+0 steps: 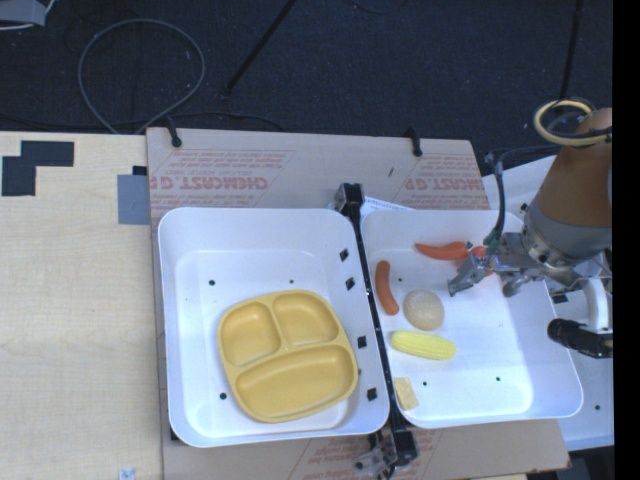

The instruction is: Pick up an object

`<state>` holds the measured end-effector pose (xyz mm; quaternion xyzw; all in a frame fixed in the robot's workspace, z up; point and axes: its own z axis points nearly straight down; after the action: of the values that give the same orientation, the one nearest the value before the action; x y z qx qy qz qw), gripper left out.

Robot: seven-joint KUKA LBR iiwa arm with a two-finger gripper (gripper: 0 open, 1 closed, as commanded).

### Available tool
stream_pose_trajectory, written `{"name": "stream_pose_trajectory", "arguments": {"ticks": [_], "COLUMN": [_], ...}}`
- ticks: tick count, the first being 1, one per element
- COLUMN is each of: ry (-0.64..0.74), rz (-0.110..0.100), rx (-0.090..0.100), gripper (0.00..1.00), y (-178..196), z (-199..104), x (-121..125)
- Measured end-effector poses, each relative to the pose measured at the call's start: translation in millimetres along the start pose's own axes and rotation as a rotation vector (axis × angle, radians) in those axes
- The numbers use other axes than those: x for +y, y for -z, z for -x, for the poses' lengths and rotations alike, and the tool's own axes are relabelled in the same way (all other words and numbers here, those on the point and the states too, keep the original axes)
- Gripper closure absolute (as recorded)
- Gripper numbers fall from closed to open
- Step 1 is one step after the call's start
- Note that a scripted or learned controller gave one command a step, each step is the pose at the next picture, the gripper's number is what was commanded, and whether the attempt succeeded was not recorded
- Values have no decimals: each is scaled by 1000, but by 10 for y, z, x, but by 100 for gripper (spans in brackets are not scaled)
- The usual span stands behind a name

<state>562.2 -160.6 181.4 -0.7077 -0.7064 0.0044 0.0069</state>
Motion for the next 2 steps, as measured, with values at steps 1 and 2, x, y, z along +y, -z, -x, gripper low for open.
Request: {"name": "stream_pose_trajectory", "arguments": {"ticks": [1, 2], "ry": [2, 2], "rz": [12, 8], "rx": [-2, -1], "gripper": [0, 0], "y": [69, -427], "z": [1, -21], "x": [30, -67]}}
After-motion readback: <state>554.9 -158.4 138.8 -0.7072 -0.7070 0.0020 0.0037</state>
